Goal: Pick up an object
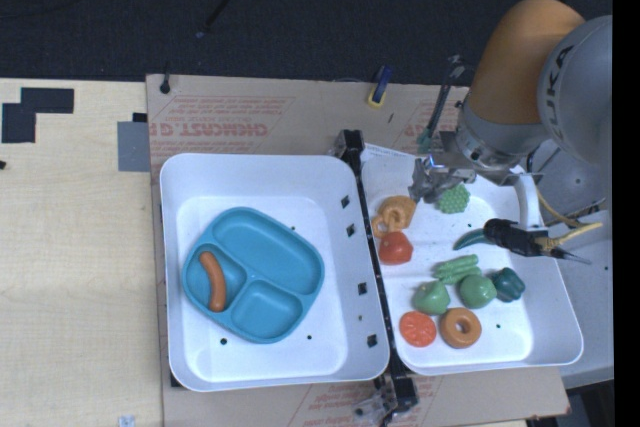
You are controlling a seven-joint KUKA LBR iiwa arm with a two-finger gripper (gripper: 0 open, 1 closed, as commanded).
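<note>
Overhead, the KUKA arm (545,85) reaches into the right bin (560,340) among toy foods.

Largest first: the left bin (190,185) holds a blue divided plate (262,265), with a toy sausage (213,280) lying in its nine o'clock compartment. The arm enters from three o'clock, and its gripper (430,183) hangs over the right bin's twelve o'clock end; whether the jaws are parted or closed cannot be told, and nothing visibly sits between them. Just beside it toward three o'clock lies a green bumpy vegetable (453,199), and toward seven o'clock a tan ring (397,212) touches a red tomato (396,248). Toward six o'clock sit a green bean pod (456,267), green pepper (432,297), lime-green piece (476,290), dark teal piece (508,284), orange-red tomato (418,328) and doughnut (461,327).
</note>
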